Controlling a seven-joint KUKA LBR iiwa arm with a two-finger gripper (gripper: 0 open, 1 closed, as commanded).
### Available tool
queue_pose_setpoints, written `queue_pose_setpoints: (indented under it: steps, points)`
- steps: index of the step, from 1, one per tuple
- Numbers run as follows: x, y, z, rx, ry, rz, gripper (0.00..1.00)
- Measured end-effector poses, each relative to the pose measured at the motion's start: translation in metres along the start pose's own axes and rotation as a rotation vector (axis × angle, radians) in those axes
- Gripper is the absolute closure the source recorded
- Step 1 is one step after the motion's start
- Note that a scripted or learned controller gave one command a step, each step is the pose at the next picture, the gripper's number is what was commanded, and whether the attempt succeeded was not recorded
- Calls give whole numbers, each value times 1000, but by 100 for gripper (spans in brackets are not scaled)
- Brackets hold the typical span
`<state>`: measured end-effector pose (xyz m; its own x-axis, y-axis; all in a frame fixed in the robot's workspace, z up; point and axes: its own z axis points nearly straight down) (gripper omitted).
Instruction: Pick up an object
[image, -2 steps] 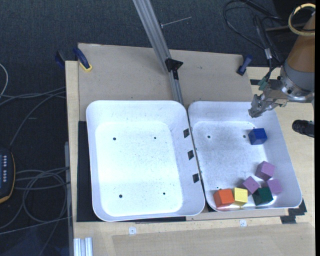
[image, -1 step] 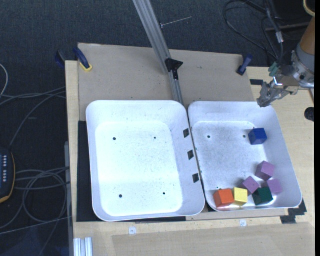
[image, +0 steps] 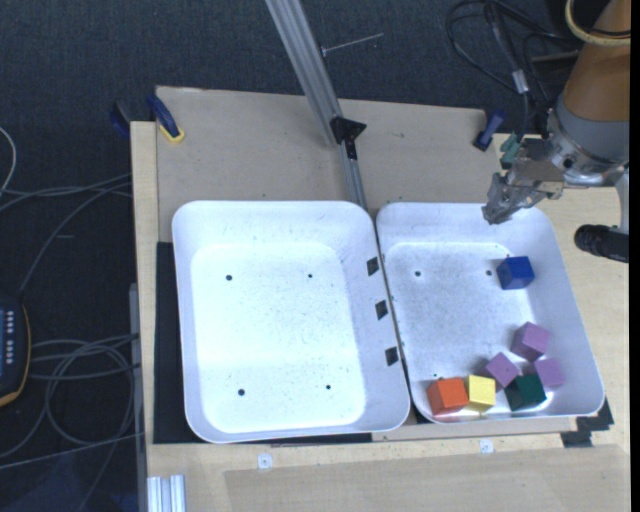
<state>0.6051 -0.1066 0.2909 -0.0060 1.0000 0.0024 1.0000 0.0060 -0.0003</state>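
2 bins sit side by side on the desk (image: 250, 150), the left bin (image: 190, 260) touching the right bin (image: 570, 290) along 1 edge. In the right bin, 1 block (image: 515, 272) lies alone toward the back. 6 blocks (image: 495, 380) cluster in the front right corner. The gripper (image: 498, 210) hangs over the right bin's back rim, behind the lone block.

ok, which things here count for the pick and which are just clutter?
For the pick:
- gripper
- blue cube
- orange block
- yellow cube
- green cube
- three purple cubes
- right white bin

Just lying about:
- left white bin
- blue clamps
- loose cables
- slanted metal rail
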Motion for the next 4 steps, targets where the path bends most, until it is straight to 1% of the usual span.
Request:
queue_pose_setpoints:
  steps: [1, 2, 3, 4]
  points:
    - [58, -7, 11, 2, 1, -1, 100]
    - [98, -20, 20, 3, 0, 1, 100]
    - [143, -44, 23, 3, 0, 0, 100]
    - [186, -68, 36, 4, 0, 0, 100]
